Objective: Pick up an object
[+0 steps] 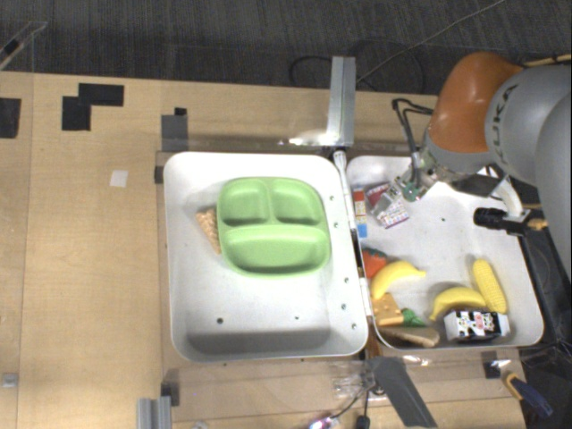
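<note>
Gripper (413, 186) low over right bin (514, 262) far corner, just beside small packet (388, 206); finger opening and any hold cannot be told; green tray (271, 224) in left bin (192, 284)

Pale wood-look bench top (80, 266), matt and smooth. Two white plastic bins: left (192, 266), right (514, 266), with a soft sheen. Green plastic divided plate (271, 224), smooth and slightly glossy. Yellow plastic toy bananas (396, 278), shiny; toy corn cob (488, 284) with a bumpy surface. Brushed metal post (342, 96) behind the bins. Grey arm casing (536, 119), smooth; glossy orange band (466, 101). Dark, ribbed carpet-like floor (223, 16), matt.
</note>
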Controlling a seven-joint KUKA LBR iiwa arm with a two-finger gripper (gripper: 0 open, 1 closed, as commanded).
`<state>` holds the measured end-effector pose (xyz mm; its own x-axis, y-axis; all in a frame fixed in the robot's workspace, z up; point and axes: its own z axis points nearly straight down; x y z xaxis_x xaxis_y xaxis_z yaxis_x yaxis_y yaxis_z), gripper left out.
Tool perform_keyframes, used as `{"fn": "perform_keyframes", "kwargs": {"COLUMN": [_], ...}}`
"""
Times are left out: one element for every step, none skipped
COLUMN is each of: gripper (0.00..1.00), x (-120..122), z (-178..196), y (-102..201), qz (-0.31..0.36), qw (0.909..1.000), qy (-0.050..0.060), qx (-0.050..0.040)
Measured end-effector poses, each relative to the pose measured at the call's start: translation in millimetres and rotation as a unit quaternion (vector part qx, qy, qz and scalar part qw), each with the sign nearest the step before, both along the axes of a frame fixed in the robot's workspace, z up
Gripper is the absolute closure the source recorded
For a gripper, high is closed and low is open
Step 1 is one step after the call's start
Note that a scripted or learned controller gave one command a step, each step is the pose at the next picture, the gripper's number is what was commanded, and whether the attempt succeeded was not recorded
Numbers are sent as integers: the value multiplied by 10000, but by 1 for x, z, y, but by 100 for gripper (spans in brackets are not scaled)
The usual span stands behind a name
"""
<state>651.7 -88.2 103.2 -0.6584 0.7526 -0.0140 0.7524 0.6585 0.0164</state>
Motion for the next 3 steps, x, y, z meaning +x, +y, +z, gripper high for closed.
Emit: {"fn": "perform_keyframes", "kwargs": {"gripper": [100, 100, 100], "x": [-7, 10, 18], "z": [74, 83, 83], "y": [-46, 39, 39], "qz": [-955, -1540, -3417], "qw": [9954, 9880, 9398], "qy": [63, 71, 73], "qx": [8, 24, 44]}}
